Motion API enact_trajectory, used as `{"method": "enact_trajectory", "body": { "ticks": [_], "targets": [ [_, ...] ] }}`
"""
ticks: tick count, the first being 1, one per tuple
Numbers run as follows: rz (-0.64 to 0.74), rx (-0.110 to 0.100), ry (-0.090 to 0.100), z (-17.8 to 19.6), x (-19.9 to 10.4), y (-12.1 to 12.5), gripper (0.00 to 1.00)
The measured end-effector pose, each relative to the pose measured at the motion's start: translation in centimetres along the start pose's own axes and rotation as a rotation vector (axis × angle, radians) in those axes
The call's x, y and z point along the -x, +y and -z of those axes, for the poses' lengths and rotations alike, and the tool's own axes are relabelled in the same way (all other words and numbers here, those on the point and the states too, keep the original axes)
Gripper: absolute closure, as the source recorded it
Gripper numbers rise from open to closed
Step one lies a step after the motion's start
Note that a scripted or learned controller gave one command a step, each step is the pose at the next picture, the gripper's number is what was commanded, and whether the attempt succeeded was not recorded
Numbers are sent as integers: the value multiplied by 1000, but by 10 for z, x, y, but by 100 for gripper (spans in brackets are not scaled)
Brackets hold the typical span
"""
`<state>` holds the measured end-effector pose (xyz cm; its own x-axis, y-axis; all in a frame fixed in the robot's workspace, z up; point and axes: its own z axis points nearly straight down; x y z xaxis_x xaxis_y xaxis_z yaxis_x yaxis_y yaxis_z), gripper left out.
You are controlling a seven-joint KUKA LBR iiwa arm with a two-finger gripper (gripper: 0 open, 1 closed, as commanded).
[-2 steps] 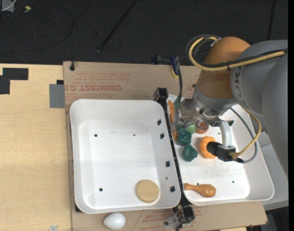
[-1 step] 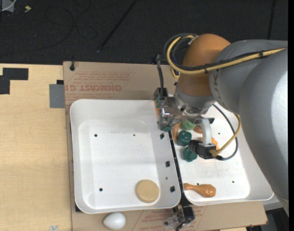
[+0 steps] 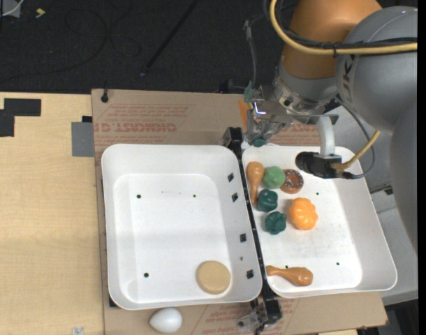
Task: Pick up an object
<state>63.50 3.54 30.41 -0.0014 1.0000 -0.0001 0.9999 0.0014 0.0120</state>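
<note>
Two bins point(image 3: 122, 187), eight objects point(image 3: 302, 213)

Bright, even overhead light washes the two shallow white plastic bins point(image 3: 122, 187) nearly to glare, with a soft shadow inside the left one. The background above the pale wooden counter point(image 3: 38, 222) is dim. Focus is slightly soft throughout.

My gripper point(image 3: 258, 137) hangs over the right white plastic bin's point(image 3: 353, 257) far left corner — a cluster of small toy foods point(image 3: 279, 197) lies just before it. The left white bin point(image 3: 119, 222) holds a round tan disc point(image 3: 214, 277) near its front; a white egg point(image 3: 165, 319) lies outside, before it.
</note>
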Motion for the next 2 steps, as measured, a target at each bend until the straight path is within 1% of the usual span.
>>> {"method": "enact_trajectory", "body": {
  "ticks": [1, 2],
  "targets": [
    [1, -3, 1, 103, -14, 11, 100],
    [1, -3, 1, 209, -22, 12, 100]
  ]
}}
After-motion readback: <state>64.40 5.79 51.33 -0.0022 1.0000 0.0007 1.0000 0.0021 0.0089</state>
